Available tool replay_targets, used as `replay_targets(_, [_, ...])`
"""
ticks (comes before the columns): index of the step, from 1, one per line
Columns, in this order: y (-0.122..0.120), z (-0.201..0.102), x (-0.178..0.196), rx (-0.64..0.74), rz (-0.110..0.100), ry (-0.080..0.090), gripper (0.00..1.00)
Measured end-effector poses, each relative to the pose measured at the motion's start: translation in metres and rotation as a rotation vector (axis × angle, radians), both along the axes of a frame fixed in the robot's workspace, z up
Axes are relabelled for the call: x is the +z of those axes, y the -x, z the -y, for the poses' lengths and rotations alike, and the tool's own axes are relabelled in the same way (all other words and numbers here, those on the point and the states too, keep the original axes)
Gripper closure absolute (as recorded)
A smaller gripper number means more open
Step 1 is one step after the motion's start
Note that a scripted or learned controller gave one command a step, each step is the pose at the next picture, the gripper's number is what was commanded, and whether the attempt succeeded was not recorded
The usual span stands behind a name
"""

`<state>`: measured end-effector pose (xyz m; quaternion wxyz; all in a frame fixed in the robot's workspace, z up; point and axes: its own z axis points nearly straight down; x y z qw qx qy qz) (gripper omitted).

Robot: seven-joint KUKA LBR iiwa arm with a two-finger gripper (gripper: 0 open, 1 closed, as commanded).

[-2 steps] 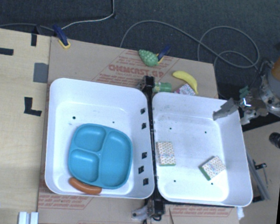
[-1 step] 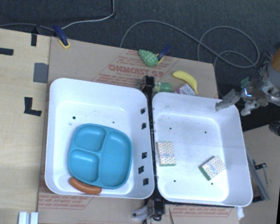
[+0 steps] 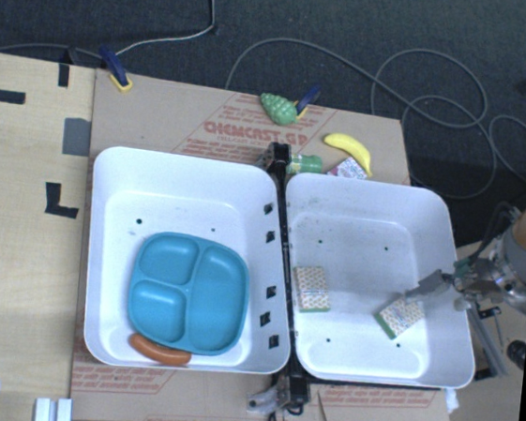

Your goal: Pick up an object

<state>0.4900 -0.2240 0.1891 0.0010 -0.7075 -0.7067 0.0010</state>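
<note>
- Two white bins (image 3: 192, 173) sit side by side on a cardboard sheet (image 3: 244, 132) on the counter (image 3: 21, 177).
- Behind the bins on the cardboard: a banana (image 3: 348, 149), a green bumpy toy (image 3: 277, 107).
- Two blue clamps (image 3: 116, 69) grip the cardboard's far edge.
- Cables (image 3: 427, 91) loop over the dark floor beyond the bins.

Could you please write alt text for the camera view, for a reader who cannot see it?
Two white bins sit side by side: the left bin holds a blue divided plate and a sausage, the right bin two sponges. The gripper reaches in from the right, beside the nearer sponge.
</note>
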Motion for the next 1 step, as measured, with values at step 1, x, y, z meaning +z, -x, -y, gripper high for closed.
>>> replay_targets(1, [0.0034,-0.0260,-0.0994,-0.002,0.015,0.009,0.00])
